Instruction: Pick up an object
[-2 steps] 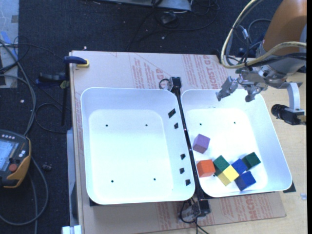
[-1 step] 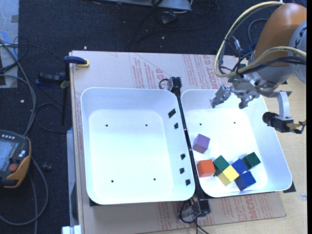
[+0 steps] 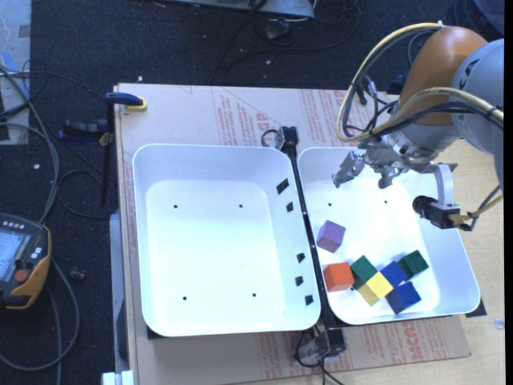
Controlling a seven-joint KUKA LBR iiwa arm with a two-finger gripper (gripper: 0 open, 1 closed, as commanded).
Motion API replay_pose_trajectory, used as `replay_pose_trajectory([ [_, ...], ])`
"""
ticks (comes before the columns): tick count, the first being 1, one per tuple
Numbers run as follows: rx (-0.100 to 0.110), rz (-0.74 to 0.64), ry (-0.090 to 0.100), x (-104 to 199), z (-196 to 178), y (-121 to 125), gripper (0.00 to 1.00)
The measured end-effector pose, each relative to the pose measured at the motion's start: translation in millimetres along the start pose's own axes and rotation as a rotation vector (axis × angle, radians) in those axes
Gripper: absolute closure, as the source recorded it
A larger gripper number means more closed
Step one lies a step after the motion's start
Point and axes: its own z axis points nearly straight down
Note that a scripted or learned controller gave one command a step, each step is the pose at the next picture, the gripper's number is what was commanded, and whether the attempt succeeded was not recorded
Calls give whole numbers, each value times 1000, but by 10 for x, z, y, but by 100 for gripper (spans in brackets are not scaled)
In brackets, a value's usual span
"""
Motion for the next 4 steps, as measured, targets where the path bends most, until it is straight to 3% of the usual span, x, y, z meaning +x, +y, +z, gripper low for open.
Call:
replay_pose_trajectory([
  [1,-1,1,0,-50,449,-50,0],
  [2,-5,0,-1,-51,322,-39,100],
  [4,-9,0,-1,-7,-762,55,100],
])
